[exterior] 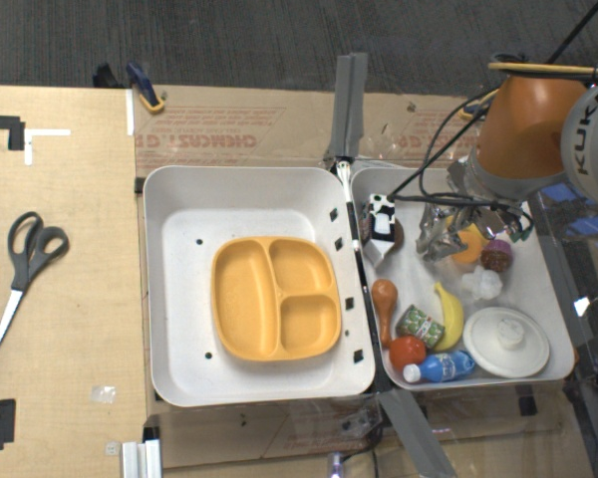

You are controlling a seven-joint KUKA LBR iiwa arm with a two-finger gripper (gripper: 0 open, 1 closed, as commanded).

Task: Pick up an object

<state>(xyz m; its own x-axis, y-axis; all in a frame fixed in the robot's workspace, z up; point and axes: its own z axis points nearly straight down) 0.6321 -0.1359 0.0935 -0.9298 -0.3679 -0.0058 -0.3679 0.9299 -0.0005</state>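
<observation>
**My arm reaching into the crowded right bin**

Nearest the camera, along the front edge of the right bin (pixel 556 267), lie a small blue bottle (pixel 441 367) on its side, a red tomato-like ball (pixel 407 351) touching it, and a round white lidded dish (pixel 505 340) in the front right corner. Just behind them sit a green patterned packet (pixel 419 325) and a yellow banana (pixel 448 314), which curves upright between the packet and the dish. An orange-brown drumstick shape (pixel 384 299) lies by the bin's left wall, and a black-and-white toy (pixel 381 217), perhaps a cow, stands near the back left corner.

My gripper (pixel 441 235) hangs over the back middle of this bin. It is a tangle of grey metal and cables, and I cannot tell how my pincer stands or whether anything is in it. Just to its right, partly hidden by it, are an orange item (pixel 470 247), a dark maroon berry-like ball (pixel 496 257) and a pale whitish lump (pixel 481 284); their shapes are hard to make out.

My arm's orange band (pixel 528 122) covers the bin's back right corner and is cut off at the frame edge.

To the side, the left bin (pixel 169 267) holds a yellow divided plate (pixel 276 297) with three compartments. A pair of scissors (pixel 22 267) lies on the wooden bench (pixel 70 366), well apart from both bins.
</observation>
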